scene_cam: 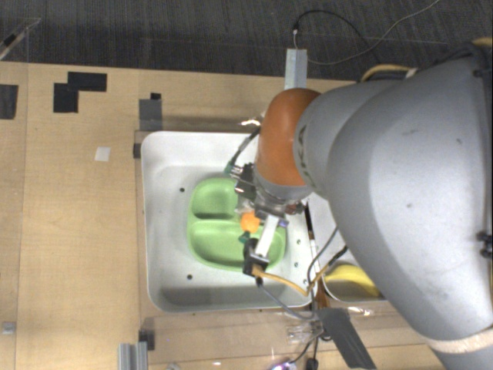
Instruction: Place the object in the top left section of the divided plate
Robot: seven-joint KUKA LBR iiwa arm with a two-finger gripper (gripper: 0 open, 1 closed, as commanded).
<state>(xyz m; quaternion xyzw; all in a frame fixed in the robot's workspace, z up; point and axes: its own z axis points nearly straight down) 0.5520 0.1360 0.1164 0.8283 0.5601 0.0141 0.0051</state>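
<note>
A light green divided plate (202, 223) lies in the left white bin (166, 206). One section shows toward the back and a larger one toward the front, with a ridge between them. The grey arm with its orange band reaches in from the right and covers the plate's right part. My gripper (248, 228) hangs over the plate's right side, near the ridge. A small orange object (249, 221) shows right at the gripper's tip, just over the plate. The wrist hides whether it is held or resting.
A yellow object (351, 279) lies in the right bin, mostly hidden under the arm. Black marks and a small grey block sit on the wooden bench to the back left. The left bin's floor to the left of the plate is bare white.
</note>
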